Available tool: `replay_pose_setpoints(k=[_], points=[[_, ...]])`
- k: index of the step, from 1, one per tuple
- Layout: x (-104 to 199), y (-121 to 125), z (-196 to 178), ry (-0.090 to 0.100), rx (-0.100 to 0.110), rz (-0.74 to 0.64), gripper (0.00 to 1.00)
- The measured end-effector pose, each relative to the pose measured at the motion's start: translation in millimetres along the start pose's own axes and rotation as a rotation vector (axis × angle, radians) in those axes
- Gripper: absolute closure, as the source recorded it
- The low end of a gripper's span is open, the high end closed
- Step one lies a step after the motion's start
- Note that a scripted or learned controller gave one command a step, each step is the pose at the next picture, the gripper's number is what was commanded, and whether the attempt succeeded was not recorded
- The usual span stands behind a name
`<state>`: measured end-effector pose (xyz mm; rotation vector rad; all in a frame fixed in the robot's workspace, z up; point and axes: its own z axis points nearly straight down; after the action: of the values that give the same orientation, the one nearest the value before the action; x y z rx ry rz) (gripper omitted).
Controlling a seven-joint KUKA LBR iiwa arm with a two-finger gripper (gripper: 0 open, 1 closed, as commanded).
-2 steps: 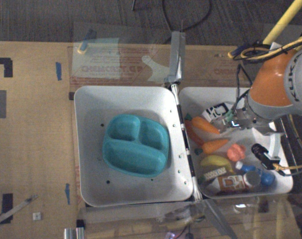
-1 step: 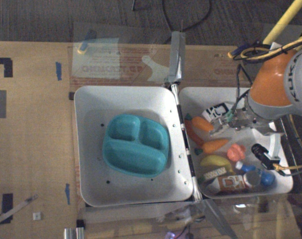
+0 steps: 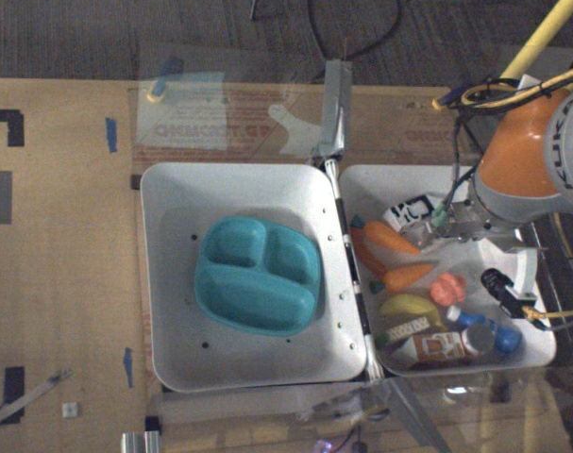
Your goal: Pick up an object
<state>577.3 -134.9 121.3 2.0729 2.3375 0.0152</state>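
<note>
Brown board covers the bench (image 3: 59, 253), with dark carpet (image 3: 126, 17) along the top of the frame. Two white bins sit side by side at centre. The left bin (image 3: 173, 347) holds a teal divided plate (image 3: 258, 274), lying flat in its middle.

The right bin (image 3: 543, 349) is crowded. An upper carrot (image 3: 392, 239) lies above a lower carrot (image 3: 407, 275). A pink piece (image 3: 446, 290) and a yellow banana (image 3: 409, 305) lie below them. What looks like a labelled bottle (image 3: 439, 345) lies along the bottom wall, beside blue pieces (image 3: 505, 338). A black-and-white card (image 3: 413, 208) lies near the top wall.

The arm (image 3: 517, 163) enters from the right. Its gripper (image 3: 445, 223) is low in the upper part of the right bin, just right of the upper carrot. Glare and blur leave it unclear whether the gripper is spread or closed, and nothing is visibly held.
</note>
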Motion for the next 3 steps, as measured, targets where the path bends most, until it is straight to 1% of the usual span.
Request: replay_pose_setpoints(k=[1,2,3], points=[[0.1,-0.1,0.2,0.000,0.000,0.000,0.00],[-5.2,71.9,21.2,-0.009,0.017,-0.046,0.00],[-19.4,82.7,26.4,0.012,0.049,-0.129,0.00]])
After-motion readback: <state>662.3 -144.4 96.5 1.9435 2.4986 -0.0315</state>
